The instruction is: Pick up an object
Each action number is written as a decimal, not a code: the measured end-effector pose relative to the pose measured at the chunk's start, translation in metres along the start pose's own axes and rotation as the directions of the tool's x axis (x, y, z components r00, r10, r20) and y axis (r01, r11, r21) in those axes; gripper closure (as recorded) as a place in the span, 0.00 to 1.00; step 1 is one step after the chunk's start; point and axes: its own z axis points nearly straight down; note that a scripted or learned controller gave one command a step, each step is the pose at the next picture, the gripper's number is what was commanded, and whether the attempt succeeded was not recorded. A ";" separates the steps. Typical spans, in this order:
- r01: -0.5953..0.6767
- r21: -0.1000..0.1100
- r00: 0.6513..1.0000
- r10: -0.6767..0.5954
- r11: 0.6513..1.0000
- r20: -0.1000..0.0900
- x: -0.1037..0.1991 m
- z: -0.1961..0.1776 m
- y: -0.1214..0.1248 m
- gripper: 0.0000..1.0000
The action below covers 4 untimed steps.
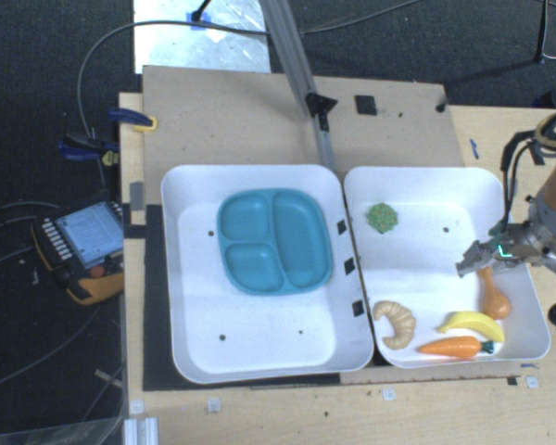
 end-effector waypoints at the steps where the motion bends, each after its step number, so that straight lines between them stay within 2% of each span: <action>1: 0.000 -0.002 1.000 0.000 1.000 0.000 0.000 -0.001 0.001 0.00; 3: -0.004 0.002 1.000 0.004 1.000 -0.001 -0.004 0.096 0.007 0.00; 4: -0.003 -0.004 1.000 0.003 1.000 0.000 -0.005 0.109 0.009 0.00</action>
